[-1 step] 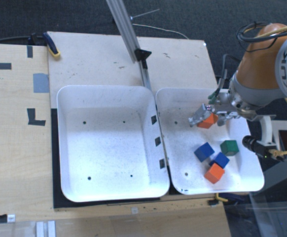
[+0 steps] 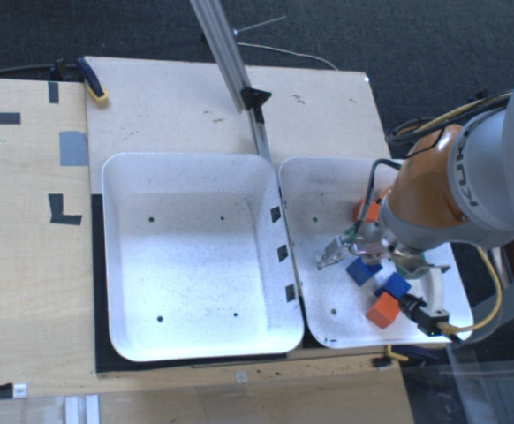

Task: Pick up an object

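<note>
The grey arm with its orange band reaches in from the right and bends down into the right-hand shallow white plastic bin (image 2: 314, 193), where all the small pieces lie. Its gripper (image 2: 338, 253) sits low over the bin floor, pointing toward the divider between the two bins, and I cannot tell from here whether the fingers are wide or closed; the metal tip is small and partly lost against the white. Nothing sits visibly between them.

Just beside the tip, toward the arm's wrist, lies a dark blue block (image 2: 361, 271), and a second, brighter blue block (image 2: 395, 285) rests a little further along, near a small orange cube (image 2: 381, 310) by the bin's near edge. Another orange piece (image 2: 366, 210) peeks out from under the wrist, mostly hidden. The pieces crowd together in that corner, which I'd guess makes a clean grasp awkward: the arm's own bulk covers part of the heap.

The left-hand white bin (image 2: 186, 254) waits alongside on the pale wooden table (image 2: 27, 237), presumably as the place to drop whatever gets lifted. I judge the dark blue block the likeliest target, being nearest the tip, with the pickup not yet done.
</note>
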Controlling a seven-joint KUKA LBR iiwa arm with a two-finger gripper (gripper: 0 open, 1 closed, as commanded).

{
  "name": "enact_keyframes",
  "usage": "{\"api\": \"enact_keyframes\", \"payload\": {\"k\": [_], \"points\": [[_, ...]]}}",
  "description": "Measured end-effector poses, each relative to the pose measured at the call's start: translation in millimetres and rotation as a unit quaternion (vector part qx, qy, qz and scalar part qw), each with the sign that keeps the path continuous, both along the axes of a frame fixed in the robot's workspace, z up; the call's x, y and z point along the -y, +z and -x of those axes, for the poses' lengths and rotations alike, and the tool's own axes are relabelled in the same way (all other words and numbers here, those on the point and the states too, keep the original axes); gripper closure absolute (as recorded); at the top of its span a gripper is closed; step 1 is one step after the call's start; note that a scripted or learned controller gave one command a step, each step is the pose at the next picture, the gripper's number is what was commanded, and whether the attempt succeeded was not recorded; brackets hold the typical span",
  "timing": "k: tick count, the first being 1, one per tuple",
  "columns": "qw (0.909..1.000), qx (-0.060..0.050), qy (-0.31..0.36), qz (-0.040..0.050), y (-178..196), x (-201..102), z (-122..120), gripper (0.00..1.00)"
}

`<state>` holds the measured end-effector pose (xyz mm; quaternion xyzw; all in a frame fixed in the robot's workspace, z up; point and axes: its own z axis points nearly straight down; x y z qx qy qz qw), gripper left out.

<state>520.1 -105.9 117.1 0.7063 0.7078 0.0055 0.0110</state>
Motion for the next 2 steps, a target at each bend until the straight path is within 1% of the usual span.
{"api": "enact_keyframes", "payload": {"k": [1, 2], "points": [[0.9999, 0.007, -0.001, 0.0070, -7, 41, 17, 0.00], [1.0000, -0.007, 0.001, -0.0020, 1, 55, -85, 0.00]]}}
